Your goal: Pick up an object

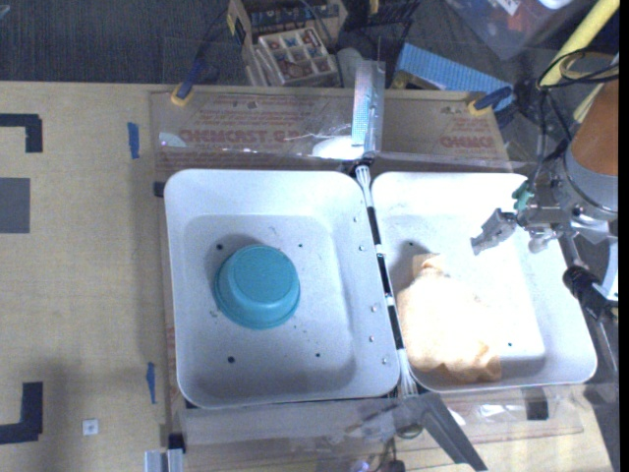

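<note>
1. Two shallow white bins sit side by side on the desk: the left bin (187, 214) and the right bin (442, 205), their inner rims touching along the middle
2. A teal bowl (257, 285) lies upside down on the floor of the left bin, toward its left half
3. A pale orange cloth (442, 324) lies crumpled in the right bin, against the near left part of its floor
4. The arm enters from the right; its jaws (511, 232) hang over the upper right part of the right bin, above and to the right of the cloth, apart from it
5. The jaws stand spread open, with nothing between them
</note>
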Action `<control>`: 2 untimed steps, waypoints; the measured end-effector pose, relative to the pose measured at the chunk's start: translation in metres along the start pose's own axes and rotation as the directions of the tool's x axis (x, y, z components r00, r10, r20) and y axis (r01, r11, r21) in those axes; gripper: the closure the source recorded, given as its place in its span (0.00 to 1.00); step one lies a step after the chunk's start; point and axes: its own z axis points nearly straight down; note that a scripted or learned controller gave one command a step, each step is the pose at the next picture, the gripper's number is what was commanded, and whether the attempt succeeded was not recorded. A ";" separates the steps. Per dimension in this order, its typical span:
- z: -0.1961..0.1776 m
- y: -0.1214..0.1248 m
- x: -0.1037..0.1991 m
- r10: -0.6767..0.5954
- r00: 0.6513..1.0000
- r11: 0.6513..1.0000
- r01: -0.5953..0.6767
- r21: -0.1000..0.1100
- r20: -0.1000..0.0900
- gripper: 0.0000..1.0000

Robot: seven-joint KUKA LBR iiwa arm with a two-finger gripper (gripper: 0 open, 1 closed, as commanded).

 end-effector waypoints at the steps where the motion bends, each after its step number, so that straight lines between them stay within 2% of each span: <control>1: 0.145 0.049 0.042 -0.060 0.998 0.998 0.060 -0.005 0.001 0.00; 2: 0.135 0.049 0.038 -0.052 0.999 0.999 0.052 -0.007 0.002 1.00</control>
